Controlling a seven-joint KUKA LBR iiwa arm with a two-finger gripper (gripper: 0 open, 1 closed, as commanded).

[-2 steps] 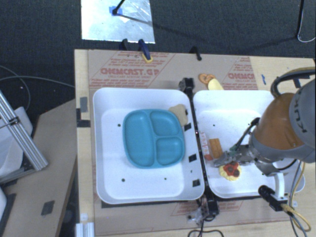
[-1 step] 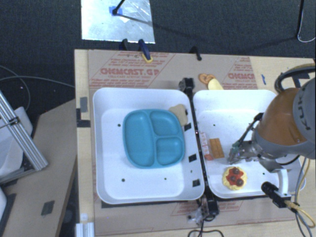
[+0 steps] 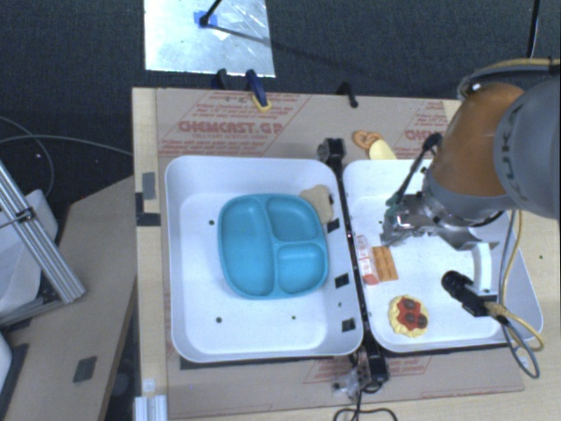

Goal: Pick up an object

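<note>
White bins, nothing lifted yet.
We count two: the left bin (image 3: 188,261) holds one blue tray (image 3: 267,244) and one tan slice (image 3: 320,202). One arm (image 3: 491,147) hangs one gripper (image 3: 399,224) low over the right bin (image 3: 372,191). Spread or closed, we cannot tell; we see nothing in it, so the whole pick remains. One orange packet (image 3: 377,264) lies just beside it, and one toy pizza (image 3: 408,315) near the front wall.

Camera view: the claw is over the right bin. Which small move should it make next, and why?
Probably a short move toward the bin's front edge and then down onto the orange packet. The claw hovers in the right bin just behind this packet, which lies flat by the bin's left wall. It is the nearest thing; the pizza toy lies farther forward.
</note>
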